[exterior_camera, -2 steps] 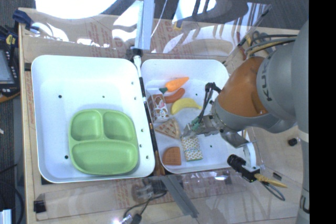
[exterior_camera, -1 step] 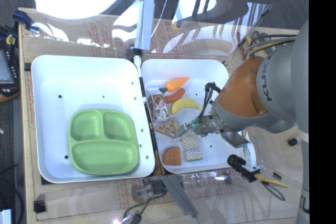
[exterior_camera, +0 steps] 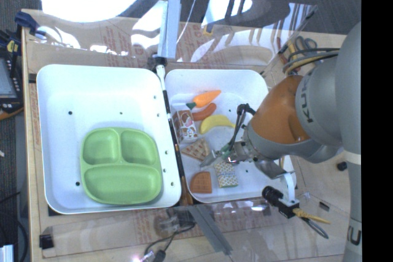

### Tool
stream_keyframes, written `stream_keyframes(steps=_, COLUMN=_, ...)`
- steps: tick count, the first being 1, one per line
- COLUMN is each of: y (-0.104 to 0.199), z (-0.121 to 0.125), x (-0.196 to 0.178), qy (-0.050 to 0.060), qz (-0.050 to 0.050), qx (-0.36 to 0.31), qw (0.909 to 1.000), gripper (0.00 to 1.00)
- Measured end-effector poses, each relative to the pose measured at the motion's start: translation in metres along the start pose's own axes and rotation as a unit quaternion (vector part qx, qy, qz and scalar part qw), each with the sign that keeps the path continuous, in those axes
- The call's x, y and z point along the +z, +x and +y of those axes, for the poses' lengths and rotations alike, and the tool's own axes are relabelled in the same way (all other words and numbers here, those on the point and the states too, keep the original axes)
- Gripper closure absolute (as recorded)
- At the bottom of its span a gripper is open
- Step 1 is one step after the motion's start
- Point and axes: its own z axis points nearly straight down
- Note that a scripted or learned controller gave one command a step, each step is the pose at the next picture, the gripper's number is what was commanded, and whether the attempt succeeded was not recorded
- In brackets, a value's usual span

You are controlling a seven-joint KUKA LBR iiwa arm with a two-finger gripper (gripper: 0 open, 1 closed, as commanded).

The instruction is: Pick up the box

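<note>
The arm reaches into the right bin (exterior_camera: 258,80) from three o'clock, and its gripper (exterior_camera: 226,155) hangs low over the clutter near that bin's centre; whether it is released or clenched I cannot tell, since the wrist hides that part. The box (exterior_camera: 186,124), a small printed carton, stands at about nine o'clock in the right bin, pressed close to the divider wall. A sausage (exterior_camera: 204,111) and a carrot (exterior_camera: 207,97) lie at its one o'clock, a banana (exterior_camera: 216,123) at its three o'clock, and a waffle (exterior_camera: 196,149) just beside it at five o'clock. A round cookie (exterior_camera: 201,181) and a patterned packet (exterior_camera: 226,177) sit toward six o'clock in the bin. The left bin (exterior_camera: 55,101) holds a green divided plate (exterior_camera: 121,165). The risk, as I judge it, is that the gripper sits nearer the waffle and packet than the box, so a descent here could catch the wrong item. The carton's spot against the wall also leaves little room on that side, so it could tip or slide away.
</note>
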Motion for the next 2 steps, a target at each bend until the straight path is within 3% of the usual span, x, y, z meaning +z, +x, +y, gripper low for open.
stream_keyframes(steps=1, y=-0.0016, z=0.0012, x=-0.0106, qy=-0.001, qz=-0.001, qx=-0.002, qw=1.0000, gripper=1.00)
stream_keyframes(steps=2, y=-0.0016, z=0.0011, x=-0.0106, qy=0.000, qz=-0.002, qx=-0.003, qw=1.0000, gripper=0.00)
